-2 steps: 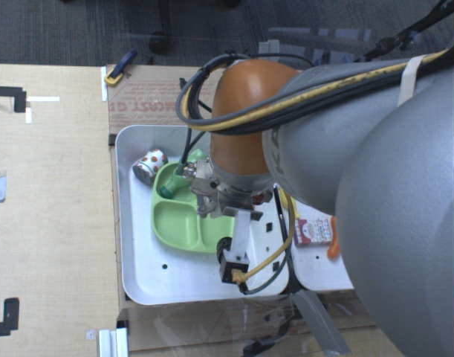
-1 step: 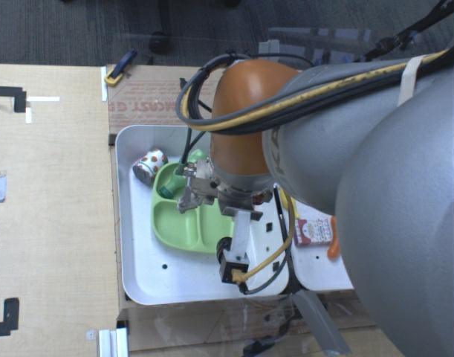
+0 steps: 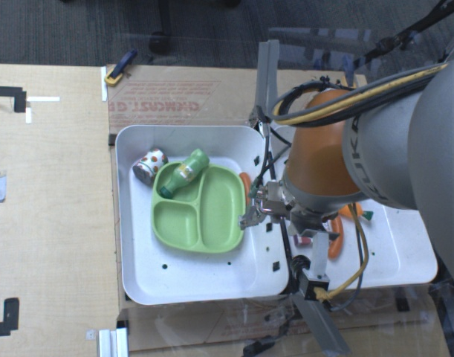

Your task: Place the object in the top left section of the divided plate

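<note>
The arm's orange wrist is hanging over the seam between the two bins, and the fingers (image 3: pixel 267 203) underneath are hiding too much to tell how open they are. The green bottle (image 3: pixel 183 172) is lying tilted across the top left section of the green divided plate (image 3: pixel 200 214), well left of them. A small can (image 3: pixel 149 165) is lying just beyond the plate's corner, near the left bin (image 3: pixel 189 281)'s far wall.

grey arm, orange band

bulky, rounded grey arm (image 3: pixel 405 147) with a broad glossy orange band (image 3: pixel 323 158) above the wrist. trailed by black and yellowish cables (image 3: pixel 360 95) looping over the casing. ends in a small metal gripper (image 3: pixel 262 207) of grey and black parts.
</note>
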Controlling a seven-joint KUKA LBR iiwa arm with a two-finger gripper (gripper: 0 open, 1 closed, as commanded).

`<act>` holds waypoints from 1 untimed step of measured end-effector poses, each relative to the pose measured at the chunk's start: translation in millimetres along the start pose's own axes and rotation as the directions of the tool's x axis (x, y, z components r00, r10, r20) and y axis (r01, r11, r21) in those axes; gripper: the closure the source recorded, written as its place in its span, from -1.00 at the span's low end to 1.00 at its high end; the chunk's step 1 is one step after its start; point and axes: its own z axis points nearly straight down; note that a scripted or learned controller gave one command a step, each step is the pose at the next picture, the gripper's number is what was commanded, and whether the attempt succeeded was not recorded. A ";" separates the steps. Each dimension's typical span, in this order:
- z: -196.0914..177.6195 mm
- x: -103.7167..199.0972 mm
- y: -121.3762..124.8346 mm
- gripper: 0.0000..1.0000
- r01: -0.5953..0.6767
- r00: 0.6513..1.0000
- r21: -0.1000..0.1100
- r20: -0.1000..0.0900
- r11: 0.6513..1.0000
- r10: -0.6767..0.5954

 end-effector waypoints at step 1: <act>-41.7 66.2 -11.3 -1.00 0.004 1.000 -0.002 -0.001 1.000 -0.004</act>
